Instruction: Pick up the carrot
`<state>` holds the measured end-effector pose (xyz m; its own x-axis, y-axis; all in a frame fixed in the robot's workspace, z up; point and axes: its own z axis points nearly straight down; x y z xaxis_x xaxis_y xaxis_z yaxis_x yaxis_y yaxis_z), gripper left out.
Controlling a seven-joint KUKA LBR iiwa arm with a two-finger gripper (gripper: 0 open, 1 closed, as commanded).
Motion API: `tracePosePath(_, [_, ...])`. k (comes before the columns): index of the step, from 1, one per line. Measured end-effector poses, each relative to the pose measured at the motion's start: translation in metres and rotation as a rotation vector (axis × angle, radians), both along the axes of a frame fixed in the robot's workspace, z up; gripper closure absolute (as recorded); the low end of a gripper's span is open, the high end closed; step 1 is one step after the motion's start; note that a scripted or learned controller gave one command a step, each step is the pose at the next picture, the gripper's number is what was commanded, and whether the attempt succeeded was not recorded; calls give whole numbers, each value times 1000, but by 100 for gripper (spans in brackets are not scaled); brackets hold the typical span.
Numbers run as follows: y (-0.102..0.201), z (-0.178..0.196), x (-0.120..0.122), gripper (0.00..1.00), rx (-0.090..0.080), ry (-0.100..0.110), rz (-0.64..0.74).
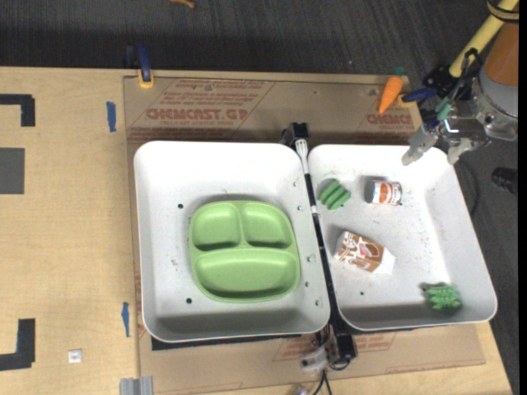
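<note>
1. The carrot (390, 94) isn't in either bin; it's on the brown board behind the right bin (461, 220), near the far rim.
2. The gripper (428, 142) hovers over that bin's far right corner, holding nothing. Jaws look slightly parted, but it's blurry.
3. The carrot sits up-left of it, long axis roughly upright, green end up.

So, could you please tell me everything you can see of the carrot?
The carrot is a small toy-like piece, orange with a green top, and looks like plastic. It lies outside both bins, on the brown cardboard sheet just beyond the far edge of the right bin. It is tilted, with its green top pointing away and its narrow orange tip pointing toward the bin. Only the cardboard touches it; the gripper is beside it, apart from it.
</note>
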<state>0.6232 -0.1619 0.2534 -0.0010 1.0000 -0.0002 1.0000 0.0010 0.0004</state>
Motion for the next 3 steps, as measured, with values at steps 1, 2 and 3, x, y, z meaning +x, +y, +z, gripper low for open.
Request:
tracePosePath(1, [51, -90, -34, 0, 0, 0, -44])
tracePosePath(2, [114, -69, -65, 0, 1, 2, 54])
tracePosePath(3, [30, -32, -51, 0, -1, -1, -76])
